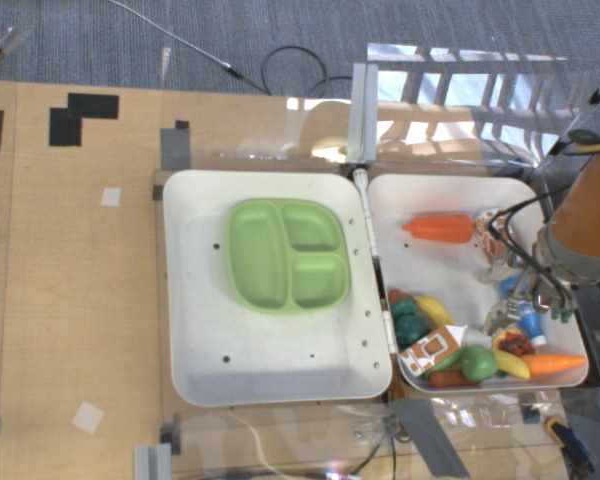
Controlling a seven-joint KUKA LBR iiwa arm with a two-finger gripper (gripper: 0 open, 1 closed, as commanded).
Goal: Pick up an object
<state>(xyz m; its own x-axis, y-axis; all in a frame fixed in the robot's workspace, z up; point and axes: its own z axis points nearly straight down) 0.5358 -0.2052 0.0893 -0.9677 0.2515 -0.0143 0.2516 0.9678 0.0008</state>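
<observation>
The right white bin (450, 193) holds several toy foods. An orange carrot-like piece (440, 229) lies near its far side. Along the near side are a yellow banana (433, 310), a dark green piece (408, 320), a small orange-and-white box (430, 350), a green pepper (478, 363) and a second carrot (555, 365). My gripper (517, 303) hangs low over the bin's right part, just above a blue-and-white piece (531, 322) and a red piece (516, 344). Cables and the wrist hide what lies under it.
The left white bin (195, 268) carries a light green divided plate (287, 254). A metal divider post (361, 118) stands between the bins at the back. The arm's orange band (590, 208) looms over the right bin's right rim.
</observation>
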